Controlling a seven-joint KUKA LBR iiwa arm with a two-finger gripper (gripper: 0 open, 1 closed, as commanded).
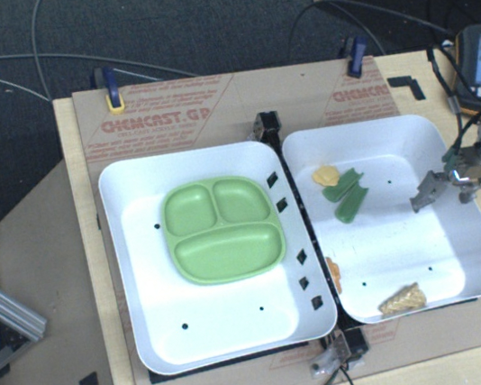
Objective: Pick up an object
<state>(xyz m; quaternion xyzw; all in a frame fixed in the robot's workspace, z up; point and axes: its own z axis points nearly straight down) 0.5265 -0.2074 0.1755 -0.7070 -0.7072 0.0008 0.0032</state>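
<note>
The gripper (429, 192) hangs over the right bin (468, 240) near its right wall, nothing seen between its tips; further into that bin lie a green piece (348, 196) touching a yellow one (326, 176); a tan lump (402, 300) rests at its near edge; beside that bin, the left bin (145, 276) holds a green divided plate (223, 229).

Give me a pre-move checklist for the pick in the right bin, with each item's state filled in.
1. Two-finger gripper over the shallow white right bin: ok.
2. Nothing between its fingers: ok, it holds nothing.
3. Finger opening: ok, spread apart.
4. Nearest target, the green leaf-shaped piece, lies free on the bin floor, left of the gripper: ok.
5. Small yellow piece touches the green piece's upper end, may be disturbed: not ok.
6. Height above the bin floor: cannot tell.
</note>
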